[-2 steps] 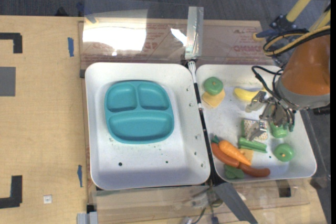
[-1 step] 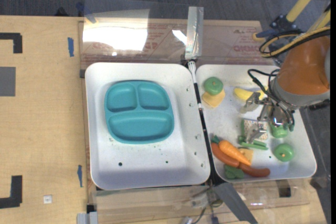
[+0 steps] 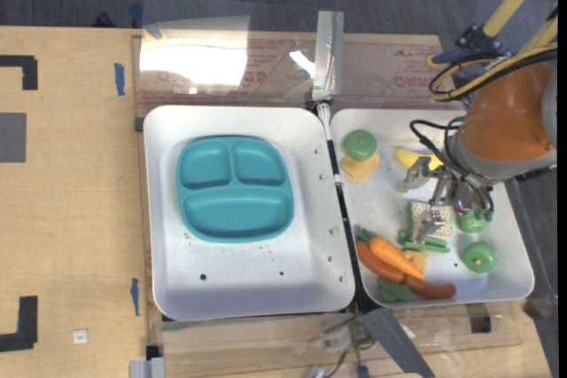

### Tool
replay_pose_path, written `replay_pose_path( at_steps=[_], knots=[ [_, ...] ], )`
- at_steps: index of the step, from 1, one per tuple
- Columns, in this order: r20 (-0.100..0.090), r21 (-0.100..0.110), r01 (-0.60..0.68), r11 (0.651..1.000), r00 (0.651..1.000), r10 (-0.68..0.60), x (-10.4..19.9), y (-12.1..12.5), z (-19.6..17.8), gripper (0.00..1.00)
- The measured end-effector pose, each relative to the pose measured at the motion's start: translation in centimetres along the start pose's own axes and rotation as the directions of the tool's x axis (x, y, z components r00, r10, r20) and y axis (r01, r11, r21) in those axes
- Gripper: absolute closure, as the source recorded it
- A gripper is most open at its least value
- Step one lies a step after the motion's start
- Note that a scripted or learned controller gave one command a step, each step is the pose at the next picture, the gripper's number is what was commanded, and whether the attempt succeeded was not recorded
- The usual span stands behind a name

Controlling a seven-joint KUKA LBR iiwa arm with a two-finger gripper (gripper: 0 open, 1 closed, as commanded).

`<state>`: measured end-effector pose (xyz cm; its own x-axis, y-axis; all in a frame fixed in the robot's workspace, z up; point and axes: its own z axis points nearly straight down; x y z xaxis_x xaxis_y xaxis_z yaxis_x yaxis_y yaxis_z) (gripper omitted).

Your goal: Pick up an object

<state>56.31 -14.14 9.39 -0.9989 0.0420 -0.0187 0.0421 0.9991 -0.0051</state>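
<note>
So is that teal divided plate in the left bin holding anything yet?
Empty. The teal plate lies flat in the left bin, all three compartments showing bare teal; the toy food, like the carrot, sits in the right bin.

I see my gripper [image 3: 436, 206] low in the right bin [image 3: 514, 279], over toy food; a teal divided plate [image 3: 235, 189] sits mid left bin [image 3: 168, 279].

A divided tray [image 3: 235, 189] lies in the left bin [image 3: 168, 279]. The right bin [image 3: 514, 279] holds several toy foods: a carrot [image 3: 388, 256] near its front, a round fruit [image 3: 479, 257] to the carrot's right.
</note>
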Motion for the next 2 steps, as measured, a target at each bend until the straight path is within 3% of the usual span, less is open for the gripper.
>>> replay_pose_path(
  at_steps=[1,2],
  knots=[
    [0.002,-0.002,0.400,0.916,0.916,-0.400,0.1,-2.4,0.1,0.00],
    [-0.002,-0.005,0.490,0.872,0.872,-0.490,4.1,-8.4,0.1,0.00]
  ],
)
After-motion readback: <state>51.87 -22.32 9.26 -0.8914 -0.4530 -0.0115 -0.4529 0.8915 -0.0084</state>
